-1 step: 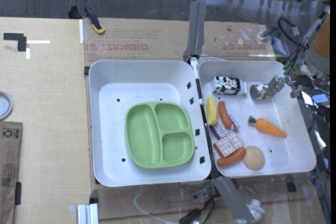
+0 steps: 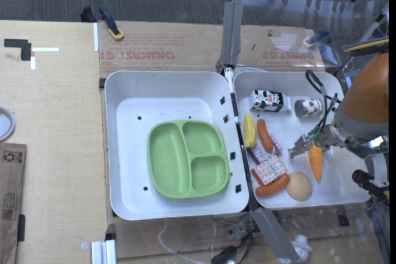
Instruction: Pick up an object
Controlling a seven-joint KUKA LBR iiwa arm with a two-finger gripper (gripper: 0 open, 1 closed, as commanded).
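Tool at carrot, right bin.
Carrot (image 2: 316, 162) lies in right bin (image 2: 328, 198), tip pointing to its near wall; tool (image 2: 307, 144) sits just above the carrot's top end, can't tell if spread or pinching. Left of carrot: egg (image 2: 299, 186), sausages (image 2: 272, 185), yellow piece (image 2: 249, 131). Beyond carrot: can (image 2: 307, 107), cow-print carton (image 2: 267, 100). Green tray (image 2: 188, 159) in left bin (image 2: 117, 151).

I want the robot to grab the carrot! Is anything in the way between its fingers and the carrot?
Nothing visible blocks it. The gripper hangs right at the top end of the carrot in the right bin. The egg and the sausage lie nearby but off to the side, apart from the carrot.
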